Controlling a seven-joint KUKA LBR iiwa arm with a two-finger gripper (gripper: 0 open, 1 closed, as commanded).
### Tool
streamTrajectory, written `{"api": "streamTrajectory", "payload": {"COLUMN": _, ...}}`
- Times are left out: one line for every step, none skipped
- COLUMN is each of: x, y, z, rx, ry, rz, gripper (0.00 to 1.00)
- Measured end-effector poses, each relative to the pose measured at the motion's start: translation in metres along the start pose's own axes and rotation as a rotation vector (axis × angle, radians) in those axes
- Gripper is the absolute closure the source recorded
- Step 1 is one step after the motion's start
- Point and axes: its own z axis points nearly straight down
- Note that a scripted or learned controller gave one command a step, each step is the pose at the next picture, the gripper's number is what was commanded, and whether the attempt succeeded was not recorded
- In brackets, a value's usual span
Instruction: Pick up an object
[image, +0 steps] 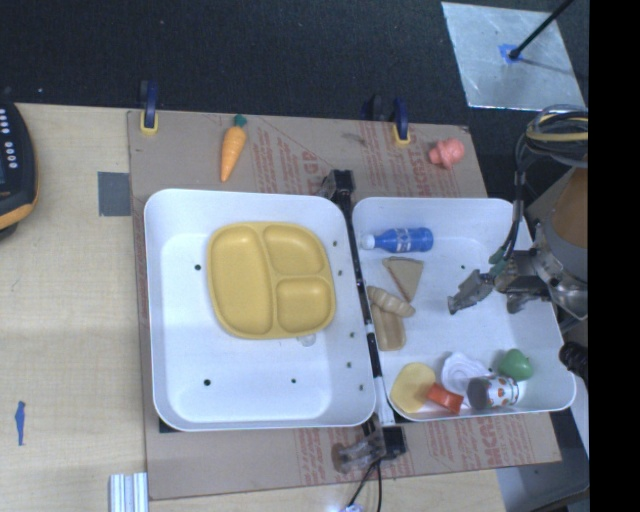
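Over the right bin (470, 215), toward its right wall: the claw (470, 297) hanging just above the white floor, reaching in from the right, dark fingers (462, 301) spread a little apart and gripping nothing. No object lying between them.

Lying left of the claw, near the bin's centre: a tan wedge (404, 274), point aimed toward the near side. Just beyond it, closer to the divider, a tan roll-shaped piece (388, 303) with its long axis running left to right, and a second tan piece (390, 333) just nearer. Along the far wall, a blue bottle (399, 240) lying on its side, long axis running left to right, white cap pointing left.

Crowding the near edge of the same bin, nearer than the claw: a yellow round piece (411, 385), an orange-red item (444, 398), a white cup-like thing (461, 372), a small can (494, 392) and a green ball (515, 362), several touching.

Sitting in the left bin (250, 410): a yellow divided plate (270, 278), well apart from the claw.

Resting on the surface (70, 300) beyond the bins: a toy carrot (232, 148) and a pink lump (448, 152).

Judging by position, the tan wedge looking like the nearest target, lying directly left of the claw; a short leftward shift and a drop probably needed. The near cluster appearing harder, being tightly packed.
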Motion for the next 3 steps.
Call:
{"api": "streamTrajectory", "payload": {"x": 0.058, "y": 0.09, "z": 0.043, "rx": -0.005, "ry": -0.001, "rz": -0.008, "gripper": 0.0}}
{"api": "streamTrajectory", "payload": {"x": 0.024, "y": 0.115, "z": 0.134, "rx": 0.005, "ry": -0.002, "rz": 0.002, "gripper": 0.0}}
{"api": "streamTrajectory", "payload": {"x": 0.143, "y": 0.158, "z": 0.033, "rx": -0.013, "ry": 0.001, "rz": -0.008, "gripper": 0.0}}
